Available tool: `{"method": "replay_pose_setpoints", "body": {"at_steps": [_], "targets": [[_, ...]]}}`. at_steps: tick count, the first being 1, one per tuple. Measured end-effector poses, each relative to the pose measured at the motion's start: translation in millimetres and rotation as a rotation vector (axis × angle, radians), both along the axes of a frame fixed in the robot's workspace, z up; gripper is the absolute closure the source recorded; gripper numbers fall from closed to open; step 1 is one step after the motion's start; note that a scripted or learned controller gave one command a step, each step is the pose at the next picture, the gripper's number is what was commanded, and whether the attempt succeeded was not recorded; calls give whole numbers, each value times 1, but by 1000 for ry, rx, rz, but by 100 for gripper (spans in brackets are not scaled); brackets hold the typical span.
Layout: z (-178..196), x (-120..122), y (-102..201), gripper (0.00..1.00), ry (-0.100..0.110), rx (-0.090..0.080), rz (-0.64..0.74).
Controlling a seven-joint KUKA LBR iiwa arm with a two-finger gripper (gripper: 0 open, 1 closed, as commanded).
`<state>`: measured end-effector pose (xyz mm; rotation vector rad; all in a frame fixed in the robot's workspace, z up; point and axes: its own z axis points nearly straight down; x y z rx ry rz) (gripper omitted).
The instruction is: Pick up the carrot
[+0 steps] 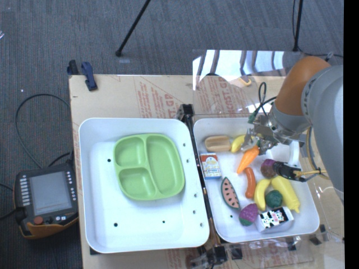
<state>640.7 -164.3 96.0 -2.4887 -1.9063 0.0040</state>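
Note:
The carrot (247,159) is orange and tilted, in the upper middle of the right bin (312,220). Its thick upper end reaches up between the dark fingers of my gripper (258,145), which comes down from the grey arm with the orange band (297,86) at the right. The gripper looks shut on the carrot's top end. The carrot's pointed tip slants down-left toward a watermelon slice (229,192).
Around the carrot lie a bun (217,143), a yellow fruit (238,143), a small carton (210,165), a red sausage (250,182), an eggplant (270,167), bananas (262,194) and grapes (248,213). The left bin (90,206) holds a green divided plate (148,166).

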Motion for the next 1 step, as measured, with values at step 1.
{"method": "replay_pose_setpoints", "body": {"at_steps": [1], "targets": [[99,-45,98,100,-9,2,-68]]}}
